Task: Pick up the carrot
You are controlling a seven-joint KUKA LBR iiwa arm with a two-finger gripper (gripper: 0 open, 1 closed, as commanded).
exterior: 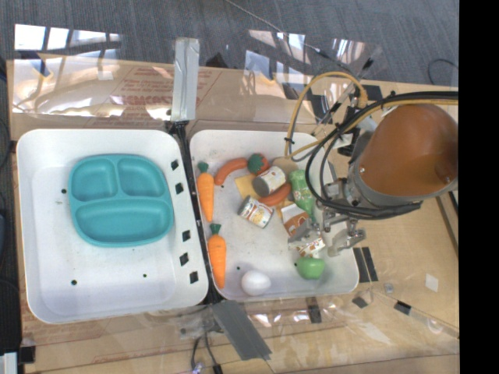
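Camera view, from the left: the left bin [39, 287] holds a teal divided plate [119, 199]; in the right bin [234, 142] I see two carrots along its left wall, the upper carrot [205, 195] and the lower carrot [217, 257], both with long axis roughly parallel to that wall, green tops pointing away from me; the tool [331, 236] hangs at the bin's right side near a green apple [310, 268]; whether it is open I cannot tell; I judge it must travel left across the clutter.
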